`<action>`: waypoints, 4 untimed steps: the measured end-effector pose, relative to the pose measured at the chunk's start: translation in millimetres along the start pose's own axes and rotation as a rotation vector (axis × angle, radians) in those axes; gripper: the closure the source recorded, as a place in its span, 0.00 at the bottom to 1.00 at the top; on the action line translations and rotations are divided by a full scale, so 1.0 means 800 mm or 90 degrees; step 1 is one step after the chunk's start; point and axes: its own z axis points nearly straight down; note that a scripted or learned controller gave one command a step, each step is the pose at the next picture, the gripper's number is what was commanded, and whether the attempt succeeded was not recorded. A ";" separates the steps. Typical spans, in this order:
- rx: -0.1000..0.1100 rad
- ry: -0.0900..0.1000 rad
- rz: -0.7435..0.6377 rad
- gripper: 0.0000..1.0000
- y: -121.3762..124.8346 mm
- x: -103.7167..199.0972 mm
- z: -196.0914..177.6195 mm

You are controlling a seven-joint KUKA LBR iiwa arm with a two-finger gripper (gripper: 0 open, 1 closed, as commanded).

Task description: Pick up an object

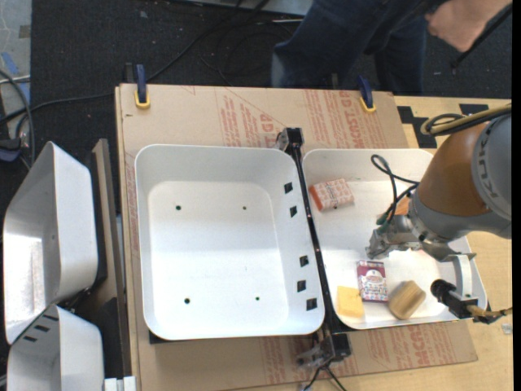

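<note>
Unreadable print on small red-and-white carton [372, 281] beneath gripper [383, 243], finger state indiscernible.

Gripper [381, 243] above red packet [372, 281] — right bin [342, 165]

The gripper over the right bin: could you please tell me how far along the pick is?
Done: the arm has reached into the right bin, and the gripper sits just above the small red-and-white box. In hand: nothing visibly. Left: grasp and lift an item; the box, yellow sponge, tan block and pink packet all lie in the bin.
</note>
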 end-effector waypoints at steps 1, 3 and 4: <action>0.000 0.000 0.001 0.00 0.000 0.000 0.001; 0.000 0.000 0.000 1.00 -0.022 0.022 0.000; -0.005 0.001 -0.007 1.00 -0.038 0.106 -0.119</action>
